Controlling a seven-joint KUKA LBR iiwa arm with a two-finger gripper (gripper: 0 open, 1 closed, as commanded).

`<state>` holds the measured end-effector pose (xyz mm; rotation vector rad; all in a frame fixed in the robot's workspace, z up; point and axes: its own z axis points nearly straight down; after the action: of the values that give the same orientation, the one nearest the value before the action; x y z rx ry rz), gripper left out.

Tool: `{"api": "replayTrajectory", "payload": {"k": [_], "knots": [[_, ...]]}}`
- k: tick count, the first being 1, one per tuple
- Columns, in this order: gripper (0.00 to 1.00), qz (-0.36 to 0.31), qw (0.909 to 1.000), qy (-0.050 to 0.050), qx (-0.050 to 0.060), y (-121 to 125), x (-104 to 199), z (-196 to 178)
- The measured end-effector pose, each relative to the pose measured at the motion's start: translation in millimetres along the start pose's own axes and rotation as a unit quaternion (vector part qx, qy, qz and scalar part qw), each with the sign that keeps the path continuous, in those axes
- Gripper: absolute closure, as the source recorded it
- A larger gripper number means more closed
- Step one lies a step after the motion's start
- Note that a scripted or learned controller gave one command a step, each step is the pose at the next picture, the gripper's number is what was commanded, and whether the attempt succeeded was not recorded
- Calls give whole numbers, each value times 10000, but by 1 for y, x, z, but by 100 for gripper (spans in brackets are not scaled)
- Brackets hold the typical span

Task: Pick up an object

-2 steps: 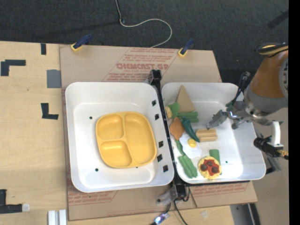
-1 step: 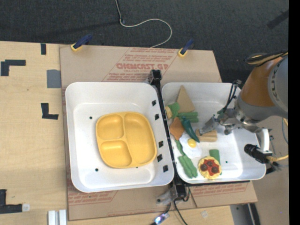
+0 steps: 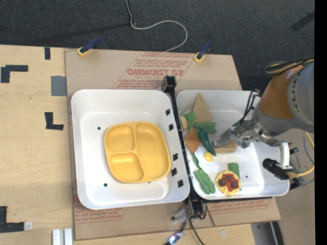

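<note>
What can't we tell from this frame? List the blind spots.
- Gripper: fingertips blur into the toys beneath; open or shut unreadable in the camera view.
- Brown block: partly covered by the gripper; contact unclear.
- Pile along the right bin's left side: green pieces and fried egg overlap, outlines too small to separate.
- Arm: upper part cut off by the right edge.
- Yellow tray: fully visible.

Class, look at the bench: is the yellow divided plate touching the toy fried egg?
Apart. The camera view shows the yellow divided plate in the left bin and the toy fried egg in the right bin, with both bin walls between.
</note>
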<state>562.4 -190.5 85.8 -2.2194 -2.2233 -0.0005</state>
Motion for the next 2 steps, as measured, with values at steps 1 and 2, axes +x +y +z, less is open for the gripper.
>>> {"api": "replayTrajectory", "payload": {"k": [1, 2], "knots": [[100, -9, 10000, 15, -32, 3, 2, -13], [100, 0, 10000, -1, -1, 8, 11, -61]]}}
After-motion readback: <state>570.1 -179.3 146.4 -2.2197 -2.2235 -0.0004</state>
